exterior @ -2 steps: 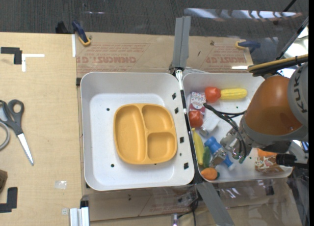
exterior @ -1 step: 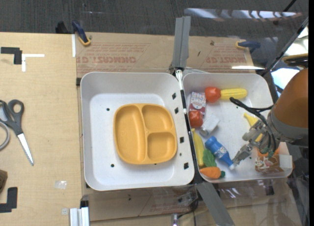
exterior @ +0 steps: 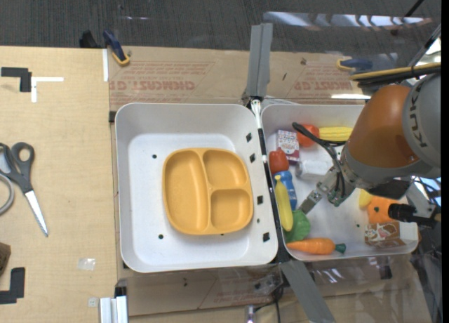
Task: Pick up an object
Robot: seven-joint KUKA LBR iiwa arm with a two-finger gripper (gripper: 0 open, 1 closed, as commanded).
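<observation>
From above, the gripper (exterior: pixel 313 199) hangs low in the right bin (exterior: pixel 410 248), jaws narrow and empty. Its tips sit just right of the yellow corn (exterior: pixel 283 203), whose long axis runs far-to-near along the bin's left wall.

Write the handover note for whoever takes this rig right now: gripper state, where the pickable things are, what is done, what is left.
Gripper: low in the right bin, fingertips by the green toy; whether the fingers are open or shut can't be read, and nothing visibly sits between them.
Things: the right bin holds the toy carrot, yellow banana, corn cob, a small red-and-white packet and an orange piece.
Left bin: holds the yellow divided plate.
Done: arm positioned over the clutter.
Left: grasp one object and lift it.
</observation>
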